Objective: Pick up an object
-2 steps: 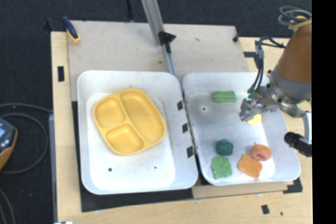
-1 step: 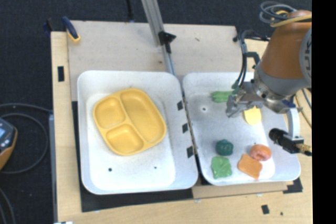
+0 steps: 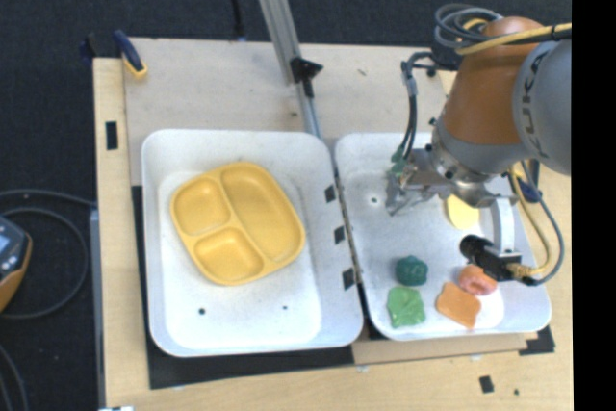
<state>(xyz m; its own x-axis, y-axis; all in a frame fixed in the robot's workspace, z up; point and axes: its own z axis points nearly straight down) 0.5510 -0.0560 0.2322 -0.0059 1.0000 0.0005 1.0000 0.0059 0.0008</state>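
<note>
Looking down on the desk [image 3: 212, 91], you see pale, matte board carrying two shallow white bins side by side, both with rounded corners and a slightly speckled floor. The gripper [image 3: 402, 191] hangs over the upper part of the right bin [image 3: 361, 159], a cluster of grey metal parts under the arm's smooth orange band [image 3: 486, 111]; whether its fingers are open or closed you cannot tell, and nothing shows between them.

The things to pick lie below the fingers in the picture, toward the bin's near edge. A dark green lump [image 3: 412, 270], rounded and uneven, sits nearest. Just beneath it lies a light green lump [image 3: 406, 306], blocky and crumpled. To their right rest an orange block [image 3: 458, 303] with soft corners and, touching its upper edge, a pink rounded piece [image 3: 475, 280]. A pale yellow object [image 3: 465, 212] lies right of the fingers, partly hidden by the wrist.

Black cables [image 3: 412, 111] loop around the arm, and a black fitting [image 3: 486, 255] juts just above the pink piece.

Well left of the fingers, the left bin [image 3: 164, 303] holds a glossy yellow tray [image 3: 237, 221] with three compartments. A ribbed metal post [image 3: 274, 5] slants between the bins.
</note>
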